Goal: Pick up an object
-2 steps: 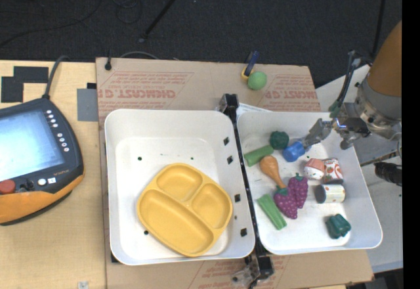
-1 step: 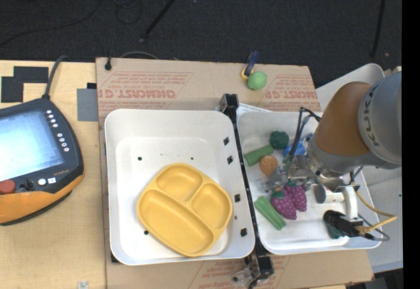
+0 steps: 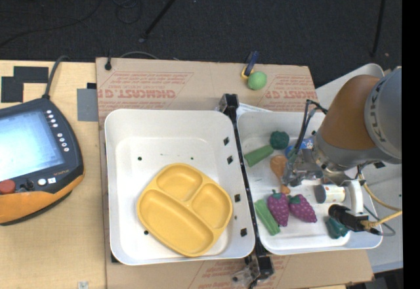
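My gripper (image 3: 293, 175) hangs low over the middle of the right bin (image 3: 262, 125), below the grey arm with its orange band (image 3: 348, 120). Right beside its tip on the left lies a small orange object (image 3: 279, 164); whether they touch I cannot tell. Around it lie a light green block (image 3: 258, 155), a dark green round piece (image 3: 279, 139), two purple grape bunches (image 3: 279, 209) (image 3: 303, 207), a green bar (image 3: 266, 216), a white cylinder (image 3: 332, 194) and a teal piece (image 3: 338, 228).
The left bin (image 3: 125, 150) holds a yellow divided plate (image 3: 186, 207). A green ball (image 3: 256, 80) rests on the cardboard behind the bins. A control tablet (image 3: 33, 153) lies at the far left. Cables run beside the gripper.
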{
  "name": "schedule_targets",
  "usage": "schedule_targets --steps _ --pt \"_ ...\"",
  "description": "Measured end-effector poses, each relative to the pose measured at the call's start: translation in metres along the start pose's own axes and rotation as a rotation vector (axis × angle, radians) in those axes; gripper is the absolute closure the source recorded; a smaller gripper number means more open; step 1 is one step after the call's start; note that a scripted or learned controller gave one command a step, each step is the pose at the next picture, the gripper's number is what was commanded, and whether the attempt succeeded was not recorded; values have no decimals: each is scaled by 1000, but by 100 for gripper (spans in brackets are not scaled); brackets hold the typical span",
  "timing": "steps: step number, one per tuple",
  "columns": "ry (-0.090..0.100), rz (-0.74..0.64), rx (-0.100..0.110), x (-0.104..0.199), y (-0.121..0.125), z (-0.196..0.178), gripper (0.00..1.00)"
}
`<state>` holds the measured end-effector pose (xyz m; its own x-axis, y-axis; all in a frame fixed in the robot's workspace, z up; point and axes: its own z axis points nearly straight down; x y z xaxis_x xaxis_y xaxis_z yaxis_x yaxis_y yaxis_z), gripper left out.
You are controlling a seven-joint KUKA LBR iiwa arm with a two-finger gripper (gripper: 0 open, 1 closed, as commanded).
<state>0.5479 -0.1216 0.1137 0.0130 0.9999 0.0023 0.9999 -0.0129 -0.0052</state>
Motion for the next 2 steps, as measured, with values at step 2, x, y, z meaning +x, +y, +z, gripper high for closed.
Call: schedule_targets --steps 2 --pt "2 -20 -13 134 -36 -243 100"
